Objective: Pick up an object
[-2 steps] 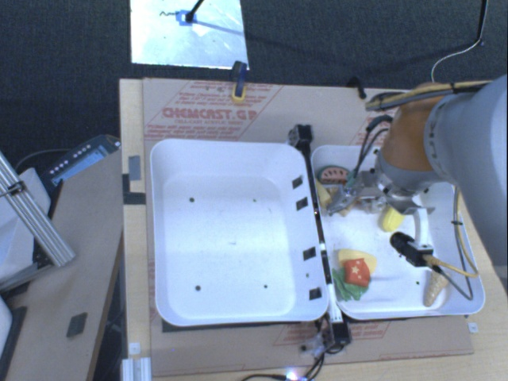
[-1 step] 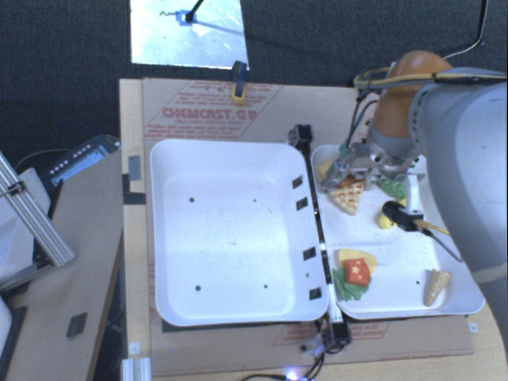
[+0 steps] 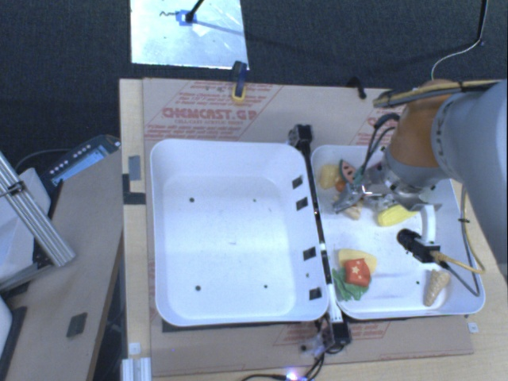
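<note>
The pincer (image 3: 349, 202) sits low in the right bin (image 3: 468, 292), near its upper left corner; its grip cannot be told. Just beside it, a yellow toy (image 3: 394, 215) looks light, stiff, slippery; grasp across its middle.

A robotics lab: a grey arm (image 3: 468, 141) over two white bins (image 3: 230, 308) on a cardboard-covered bench (image 3: 206, 105), cables about.

the arm (image 3: 468, 133) runs off the right edge and hides the far right corner of the right bin (image 3: 397, 304). the gripper (image 3: 349, 201) is small and blurred, so its grip is unclear. the toys under it merge: a watermelon slice (image 3: 350, 171) and a yellow piece (image 3: 394, 215) are partly covered. the grey rail (image 3: 32, 221) is cut off at left.
</note>
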Tool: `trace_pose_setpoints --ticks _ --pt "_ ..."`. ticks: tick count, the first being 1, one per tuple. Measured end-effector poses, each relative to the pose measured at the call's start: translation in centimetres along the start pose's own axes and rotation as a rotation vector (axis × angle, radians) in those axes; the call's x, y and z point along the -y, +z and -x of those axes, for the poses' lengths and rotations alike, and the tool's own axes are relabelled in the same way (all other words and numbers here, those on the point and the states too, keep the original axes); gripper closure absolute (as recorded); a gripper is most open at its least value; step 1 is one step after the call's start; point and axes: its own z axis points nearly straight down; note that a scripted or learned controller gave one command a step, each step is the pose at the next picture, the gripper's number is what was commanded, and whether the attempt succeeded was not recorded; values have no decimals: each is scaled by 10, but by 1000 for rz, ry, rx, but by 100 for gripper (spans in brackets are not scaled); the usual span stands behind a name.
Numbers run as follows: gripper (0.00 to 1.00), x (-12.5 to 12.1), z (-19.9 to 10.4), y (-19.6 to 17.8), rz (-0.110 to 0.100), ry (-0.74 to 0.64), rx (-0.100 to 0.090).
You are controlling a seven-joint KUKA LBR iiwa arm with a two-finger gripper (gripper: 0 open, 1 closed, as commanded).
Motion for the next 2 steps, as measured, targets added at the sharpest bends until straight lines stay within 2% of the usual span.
trace_pose_setpoints --ticks 1,2 --pt "100 -4 -1 -11 6 -5 1" --pt "100 6 17 0 4 -1 1"
